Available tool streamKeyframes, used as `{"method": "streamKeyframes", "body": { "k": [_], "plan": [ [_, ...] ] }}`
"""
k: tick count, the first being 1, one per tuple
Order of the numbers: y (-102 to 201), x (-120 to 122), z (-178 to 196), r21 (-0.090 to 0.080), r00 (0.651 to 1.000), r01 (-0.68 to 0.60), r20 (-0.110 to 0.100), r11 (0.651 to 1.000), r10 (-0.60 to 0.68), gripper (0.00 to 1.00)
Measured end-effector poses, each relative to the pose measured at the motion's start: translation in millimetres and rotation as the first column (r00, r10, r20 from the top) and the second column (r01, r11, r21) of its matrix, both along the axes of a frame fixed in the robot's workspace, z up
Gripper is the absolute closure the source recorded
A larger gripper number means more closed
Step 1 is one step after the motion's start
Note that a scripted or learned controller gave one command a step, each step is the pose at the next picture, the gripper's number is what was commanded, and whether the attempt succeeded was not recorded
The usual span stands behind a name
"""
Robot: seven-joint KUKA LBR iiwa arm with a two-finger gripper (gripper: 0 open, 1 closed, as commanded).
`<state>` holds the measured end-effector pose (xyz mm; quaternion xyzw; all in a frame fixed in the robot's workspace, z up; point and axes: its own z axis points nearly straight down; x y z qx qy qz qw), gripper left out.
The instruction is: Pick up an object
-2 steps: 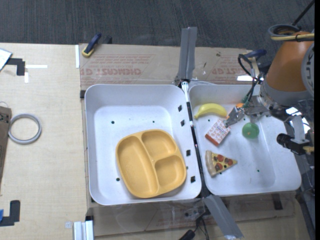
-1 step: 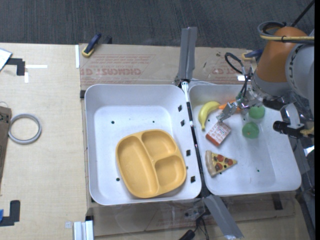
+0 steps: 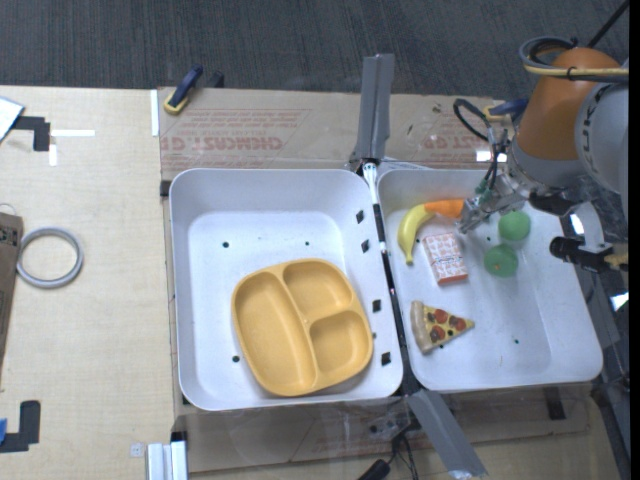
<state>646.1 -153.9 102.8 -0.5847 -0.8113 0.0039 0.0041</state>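
wooden counter [image 3: 90,368] holds two white bins; cardboard [image 3: 270,133] behind reads "chemcuz" upside down, roughly. hand [image 3: 478,214] sits by the carrot [image 3: 444,208] in the right bin [image 3: 540,358], can't tell its state.

Arm [image 3: 585,118] cut off at right edge, upper right of frame. Gripper [image 3: 478,211] too small/dark to tell finger state. Carrot [image 3: 443,208]: right end hidden behind gripper. Dark obj at left edge [image 3: 8,258], mid-left, cropped, can't ID.
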Motion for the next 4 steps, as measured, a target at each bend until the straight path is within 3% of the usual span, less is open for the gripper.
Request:
{"method": "streamKeyframes", "body": {
  "k": [1, 2, 3, 4],
  "plan": [
    [26.9, 13.8, 113.4, 0.0, 1.0, -0.005, 0.014, 1.0, 0.005, 1.0],
    [69.6, 13.6, 177.2, -0.001, 0.977, -0.214, 0.014, 0.977, 0.214, 1.0],
    [79.2, 13.6, 239.4, -0.002, 0.912, -0.409, 0.013, 0.912, 0.409, 1.0],
    [74.6, 10.8, 339.2, -0.002, 0.813, -0.582, 0.013, 0.813, 0.582, 1.0]
  ]
}}
